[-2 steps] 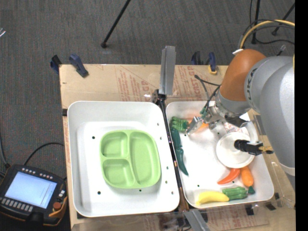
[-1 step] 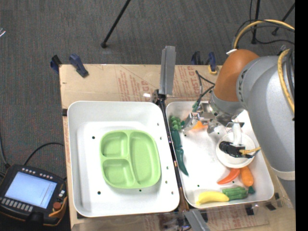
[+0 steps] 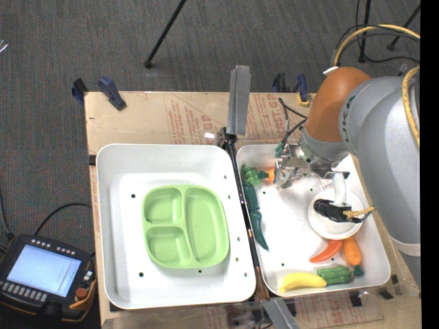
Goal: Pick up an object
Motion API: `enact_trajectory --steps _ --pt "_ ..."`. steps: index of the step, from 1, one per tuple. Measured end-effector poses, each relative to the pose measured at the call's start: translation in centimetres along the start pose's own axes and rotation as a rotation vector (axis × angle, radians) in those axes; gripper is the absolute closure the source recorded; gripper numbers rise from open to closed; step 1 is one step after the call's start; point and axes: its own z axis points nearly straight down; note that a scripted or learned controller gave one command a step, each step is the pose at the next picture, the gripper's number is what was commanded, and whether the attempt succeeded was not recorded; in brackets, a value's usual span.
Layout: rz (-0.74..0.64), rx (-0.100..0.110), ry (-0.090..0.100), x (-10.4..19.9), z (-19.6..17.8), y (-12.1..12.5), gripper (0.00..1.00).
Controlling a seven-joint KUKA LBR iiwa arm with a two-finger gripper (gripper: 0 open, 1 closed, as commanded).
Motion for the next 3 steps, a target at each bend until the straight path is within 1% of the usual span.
enact_trajectory --steps 1,2,3 --pt "-0.261 -0.007 0.0 -6.9 -4.8 -13.3 1.0" --pt "-0.263 -0.005 0.002 -6.7 -4.6 -13.3 0.0" --pt "-0.294 -0.037 0.009 -10.7 -0.3 -14.2 0.0"
